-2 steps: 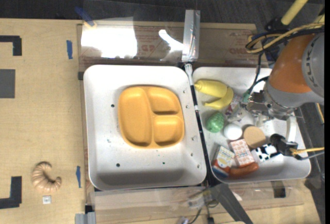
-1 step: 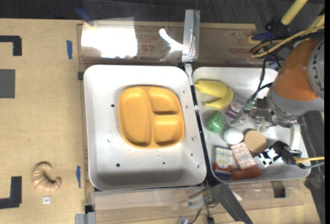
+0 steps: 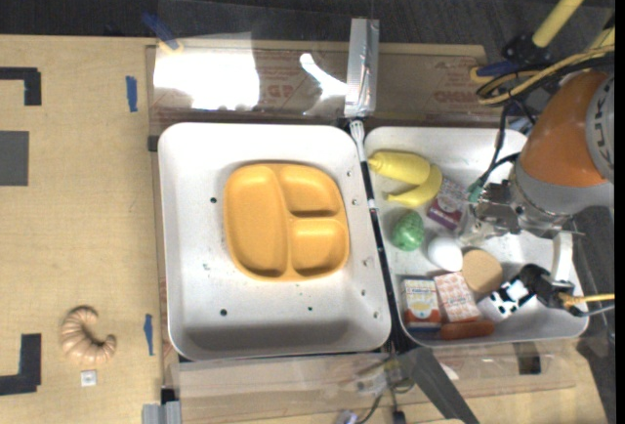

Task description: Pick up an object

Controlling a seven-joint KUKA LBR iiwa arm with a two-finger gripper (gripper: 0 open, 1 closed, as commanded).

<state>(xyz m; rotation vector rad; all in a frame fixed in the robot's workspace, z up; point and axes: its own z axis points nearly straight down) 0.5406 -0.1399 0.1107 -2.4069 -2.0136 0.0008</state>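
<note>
The arm (image 3: 571, 153) reached in from the right over the right bin (image 3: 459, 141), its orange band above the bin's right rim, and the gripper (image 3: 485, 217) hung low in the middle of that bin; whether it was open, or had hold of anything, could not be told from this view. The objects lay crowded toward the bin's left wall and near edge: a yellow banana-like toy (image 3: 403, 174) against the left wall at the far end, a green piece (image 3: 408, 233) below it, a white egg-shaped piece (image 3: 445, 255) and a tan round piece (image 3: 480, 271) just beside the gripper, two small cartons (image 3: 439, 300) along the near rim, and a black-and-white item (image 3: 511, 296) toward the near right corner. The far right part of the bin floor lay bare. The left bin (image 3: 186, 217) held a yellow divided tray (image 3: 285, 220) at its centre, with bare white floor all round it. A curled tan toy (image 3: 88, 334) lay on the bench well left of both bins
</note>
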